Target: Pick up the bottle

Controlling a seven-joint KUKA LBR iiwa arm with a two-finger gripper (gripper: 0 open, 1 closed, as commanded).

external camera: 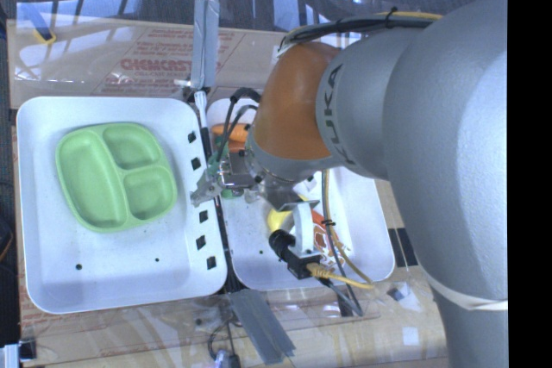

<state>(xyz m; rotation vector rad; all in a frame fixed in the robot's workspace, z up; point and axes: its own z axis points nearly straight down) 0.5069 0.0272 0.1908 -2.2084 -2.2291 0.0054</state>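
I couldn't tell whether the gripper point(226, 184) was spread or pressed together; it hung at the right bin's point(373, 247) left edge, arm crowding that bin. Seemingly the bottle point(226, 132), orange-white, lay just beyond, far left corner

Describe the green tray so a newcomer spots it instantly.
Of the two white bins, take the left bin. In its upper half lies the green tray, a rounded square. Its pale green colour and three compartments set it apart from the orange item in the right bin.
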